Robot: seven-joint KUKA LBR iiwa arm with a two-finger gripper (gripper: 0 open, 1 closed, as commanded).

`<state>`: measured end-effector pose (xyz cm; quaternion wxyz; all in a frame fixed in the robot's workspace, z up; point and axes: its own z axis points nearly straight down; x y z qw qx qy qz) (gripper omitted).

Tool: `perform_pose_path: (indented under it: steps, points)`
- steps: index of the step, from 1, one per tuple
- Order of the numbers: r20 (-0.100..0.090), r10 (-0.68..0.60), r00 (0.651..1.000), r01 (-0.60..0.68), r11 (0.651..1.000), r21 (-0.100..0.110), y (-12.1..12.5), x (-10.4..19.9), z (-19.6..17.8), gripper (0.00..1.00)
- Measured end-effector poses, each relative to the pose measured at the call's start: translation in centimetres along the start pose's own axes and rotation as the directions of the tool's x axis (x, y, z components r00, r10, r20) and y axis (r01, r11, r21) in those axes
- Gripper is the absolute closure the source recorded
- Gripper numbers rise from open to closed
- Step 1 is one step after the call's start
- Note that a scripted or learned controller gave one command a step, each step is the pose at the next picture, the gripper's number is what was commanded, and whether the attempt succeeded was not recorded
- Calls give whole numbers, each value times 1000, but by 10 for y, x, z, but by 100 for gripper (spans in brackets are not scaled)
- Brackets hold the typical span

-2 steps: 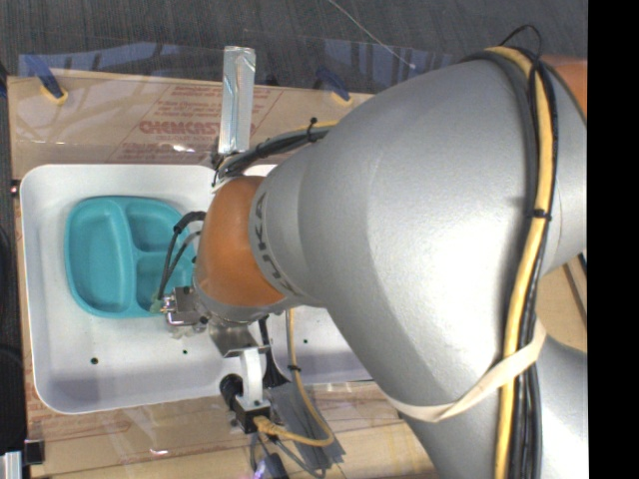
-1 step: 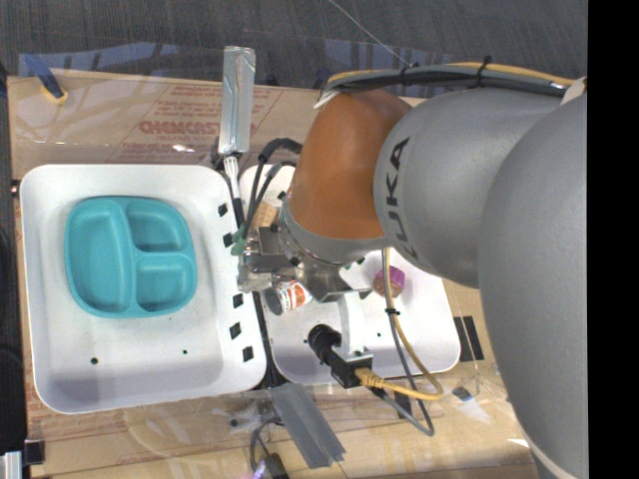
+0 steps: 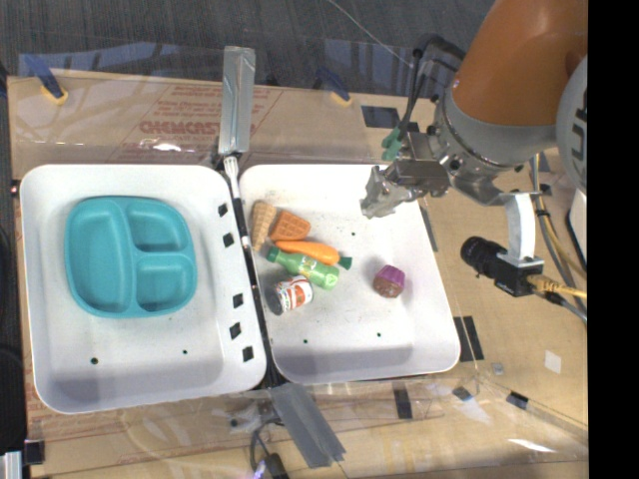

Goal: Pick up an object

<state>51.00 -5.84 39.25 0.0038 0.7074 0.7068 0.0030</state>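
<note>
Over the upper right corner of the right bin hangs the gripper, its fingers pointing down-left; whether they are parted or pressed together I cannot tell, and nothing is seen between them. Near the bin's left wall lie a waffle cone, a carrot, a green bottle and a small can, close together. A purple object lies apart, right of them. At frame left, the left bin bears a teal divided tray.
</note>
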Motion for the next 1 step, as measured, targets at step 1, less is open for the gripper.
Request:
perform_pose_path:
  steps: [1]
  points:
    - [-3, -13, 1000, 13, 1000, 8, 3, 80, -51, 100]
